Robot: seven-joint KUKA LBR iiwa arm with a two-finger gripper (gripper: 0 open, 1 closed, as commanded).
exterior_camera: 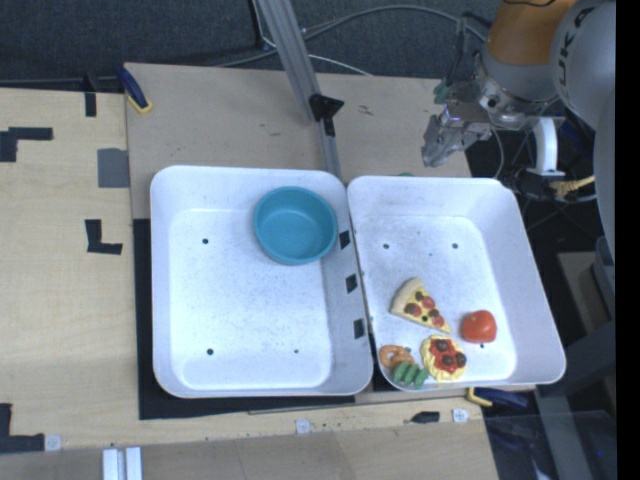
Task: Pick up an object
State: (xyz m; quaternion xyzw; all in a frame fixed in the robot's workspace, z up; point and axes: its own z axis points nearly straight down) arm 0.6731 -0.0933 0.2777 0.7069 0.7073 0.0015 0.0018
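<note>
My gripper hangs above the far edge of the right bin, near its back rim, with nothing seen between its fingers. In the right bin's near part lie a toy pizza slice, a red tomato, a small round pizza, a pretzel and a green piece. A blue bowl sits at the back of the left bin.
A grey metal pole slants down from the top to the gap between the bins. Cables run across the bench behind the bins. Black tape marks lie on the table to the left.
</note>
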